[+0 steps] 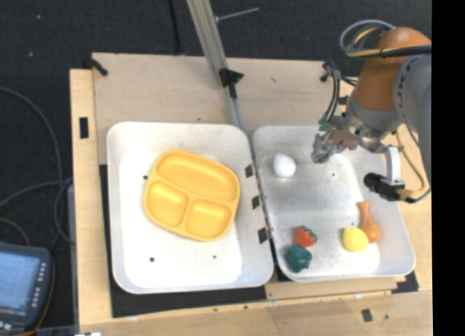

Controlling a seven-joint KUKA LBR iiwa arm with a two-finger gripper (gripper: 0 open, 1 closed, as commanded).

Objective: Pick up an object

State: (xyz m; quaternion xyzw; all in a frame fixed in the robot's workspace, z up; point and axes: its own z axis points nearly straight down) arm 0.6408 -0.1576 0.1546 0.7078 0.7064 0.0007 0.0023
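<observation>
A robotics laboratory test station: a plywood bench [290, 73] on dark carpet carries two shallow white bins [123, 182] side by side, with an aluminium camera mast [207, 29] rising at the far edge. The industrial arm [385, 84], grey with an orange band, reaches in from the right, and loose cables [29, 145] trail toward a handheld control pendant [22, 284] at near left.

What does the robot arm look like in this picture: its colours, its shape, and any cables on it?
The arm is rounded and thick, grey with a broad orange band above the wrist. Light grey cables loop over its top and thinner dark ones run down its side. The end effector is small, dark grey and metallic, much narrower than the arm. A white part with a black piece hangs beside the wrist. I can read no markings.
</observation>
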